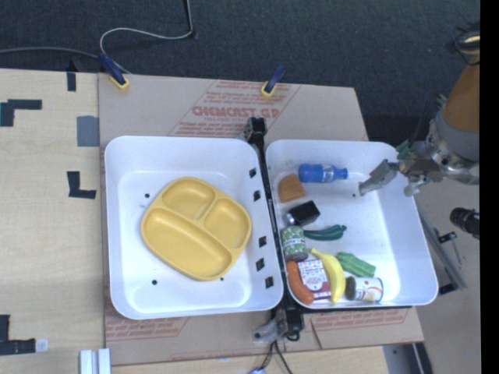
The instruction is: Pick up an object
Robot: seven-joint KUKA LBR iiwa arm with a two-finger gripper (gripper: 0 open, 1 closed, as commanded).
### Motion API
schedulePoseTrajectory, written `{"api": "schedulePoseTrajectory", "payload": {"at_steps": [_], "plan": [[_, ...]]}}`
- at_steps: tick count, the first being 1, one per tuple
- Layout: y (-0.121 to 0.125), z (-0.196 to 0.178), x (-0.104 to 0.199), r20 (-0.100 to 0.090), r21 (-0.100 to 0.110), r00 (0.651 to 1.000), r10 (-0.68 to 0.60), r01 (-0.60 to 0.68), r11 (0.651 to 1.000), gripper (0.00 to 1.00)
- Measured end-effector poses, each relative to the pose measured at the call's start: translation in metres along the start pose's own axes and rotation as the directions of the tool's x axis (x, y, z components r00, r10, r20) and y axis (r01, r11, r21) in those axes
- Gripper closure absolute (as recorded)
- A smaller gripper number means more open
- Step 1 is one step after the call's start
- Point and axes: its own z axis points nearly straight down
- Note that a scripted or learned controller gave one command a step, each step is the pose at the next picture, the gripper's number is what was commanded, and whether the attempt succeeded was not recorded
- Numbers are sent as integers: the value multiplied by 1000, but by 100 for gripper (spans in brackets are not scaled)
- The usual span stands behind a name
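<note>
Left bin (125,209): one yellow divided plate (196,227), lying flat.

Right bin (409,232): blue bottle (321,173) on its side, brown sponge (291,187), black block (302,212), green pepper (326,231), small jar (294,243), banana (332,274), red packet (306,279).

Gripper (383,176): over the right bin's upper right part, beside the bottle, nothing between its fingers.

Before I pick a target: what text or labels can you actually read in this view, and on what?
"CHEMCAST GP": red print on the cardboard sheet under the bins; smaller red lines beside it are blurred.
Blue bottle: no readable label.
Small jar, red-and-white packet, small bottle: labels too small to read.
</note>
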Motion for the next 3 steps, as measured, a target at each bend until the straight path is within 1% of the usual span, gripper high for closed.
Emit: {"api": "schedulePoseTrajectory", "payload": {"at_steps": [1, 2, 3], "plan": [[70, 140, 19, -2, 4, 1000, 0, 0, 1000, 0], [112, 167, 52, -2, 9, 1000, 1, -1, 1000, 0], [111, 159, 52, -1, 14, 1000, 0, 0, 1000, 100]]}}
